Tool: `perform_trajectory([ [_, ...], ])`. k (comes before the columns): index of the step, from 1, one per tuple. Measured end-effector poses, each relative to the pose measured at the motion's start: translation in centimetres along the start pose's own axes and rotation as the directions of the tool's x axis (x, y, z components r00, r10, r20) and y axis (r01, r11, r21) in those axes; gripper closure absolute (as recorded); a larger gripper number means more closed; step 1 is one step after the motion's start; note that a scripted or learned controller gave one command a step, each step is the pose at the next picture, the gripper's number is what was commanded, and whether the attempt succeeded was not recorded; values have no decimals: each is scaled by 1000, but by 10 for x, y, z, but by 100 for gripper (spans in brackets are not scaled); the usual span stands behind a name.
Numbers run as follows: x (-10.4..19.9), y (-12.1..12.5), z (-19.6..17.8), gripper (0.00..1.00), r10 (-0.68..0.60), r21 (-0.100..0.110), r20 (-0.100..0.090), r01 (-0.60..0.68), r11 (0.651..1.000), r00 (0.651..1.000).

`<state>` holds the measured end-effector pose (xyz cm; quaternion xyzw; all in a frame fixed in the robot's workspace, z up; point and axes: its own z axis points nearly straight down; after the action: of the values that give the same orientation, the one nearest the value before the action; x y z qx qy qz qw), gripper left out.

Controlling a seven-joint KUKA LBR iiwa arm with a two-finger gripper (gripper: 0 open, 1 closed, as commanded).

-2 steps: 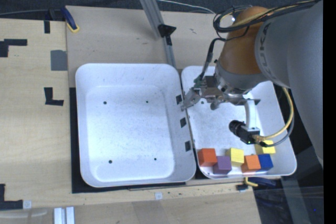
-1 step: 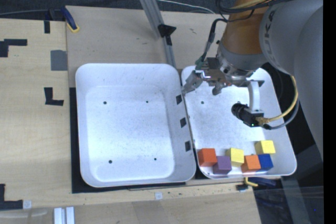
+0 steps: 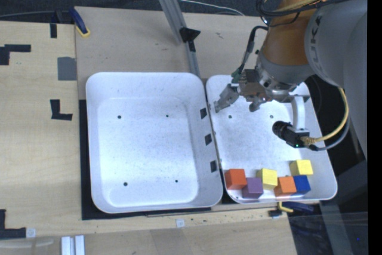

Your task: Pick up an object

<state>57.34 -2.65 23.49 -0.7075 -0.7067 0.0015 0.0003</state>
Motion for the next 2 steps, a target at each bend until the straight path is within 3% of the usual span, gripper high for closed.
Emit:
perform_trajectory([
  [1,15,52,46,0,-5,0,0,5,1000,1000],
  [2,1,29,32,0,-1,0,-1,1,1000,1000],
])
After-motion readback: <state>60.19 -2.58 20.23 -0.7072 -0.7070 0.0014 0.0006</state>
